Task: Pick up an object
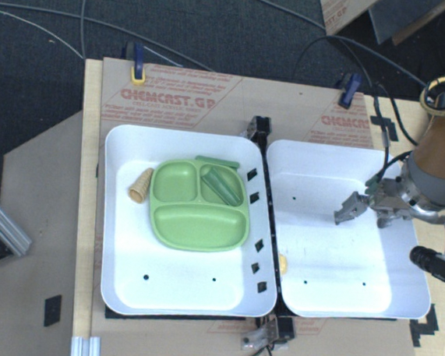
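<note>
The arm (443, 148) is grey above the gripper (354, 210), banded in orange; the gripper itself is grey metal; black cables trail beside it.

green divided plate (199, 216) and cone (140, 184) in left bin.

A single fixed camera looked down from above the bench (215, 94) at a slant, far enough back to take in both white bins whole, the left bin (118, 202) and the right bin (399, 292), with dark floor (31, 53) beyond the far edge. The arm (444, 148) entered from the right side of the frame.
</note>
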`<state>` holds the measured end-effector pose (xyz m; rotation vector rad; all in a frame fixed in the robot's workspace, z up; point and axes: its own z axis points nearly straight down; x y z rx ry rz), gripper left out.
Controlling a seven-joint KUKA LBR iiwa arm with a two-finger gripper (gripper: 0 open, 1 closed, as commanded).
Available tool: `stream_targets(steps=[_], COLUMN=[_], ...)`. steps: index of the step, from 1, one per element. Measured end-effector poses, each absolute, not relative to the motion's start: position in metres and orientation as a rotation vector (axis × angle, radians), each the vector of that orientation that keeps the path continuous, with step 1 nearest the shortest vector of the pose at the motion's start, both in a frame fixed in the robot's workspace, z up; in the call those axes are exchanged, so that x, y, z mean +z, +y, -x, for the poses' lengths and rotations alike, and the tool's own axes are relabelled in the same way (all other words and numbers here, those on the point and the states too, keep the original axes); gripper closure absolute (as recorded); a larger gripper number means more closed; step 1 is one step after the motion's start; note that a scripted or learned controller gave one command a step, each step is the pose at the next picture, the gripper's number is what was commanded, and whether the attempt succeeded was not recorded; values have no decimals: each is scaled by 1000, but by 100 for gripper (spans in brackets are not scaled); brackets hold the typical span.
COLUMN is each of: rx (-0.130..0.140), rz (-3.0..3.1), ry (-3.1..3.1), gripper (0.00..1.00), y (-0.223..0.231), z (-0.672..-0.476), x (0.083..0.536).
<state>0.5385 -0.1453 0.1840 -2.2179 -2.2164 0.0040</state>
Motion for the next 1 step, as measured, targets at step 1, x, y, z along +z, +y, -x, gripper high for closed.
stream_targets(steps=[1], rx=[5], rz=[2216], ry=[-2216], gripper=[0], y=[-141], z=[-542], x=[122])
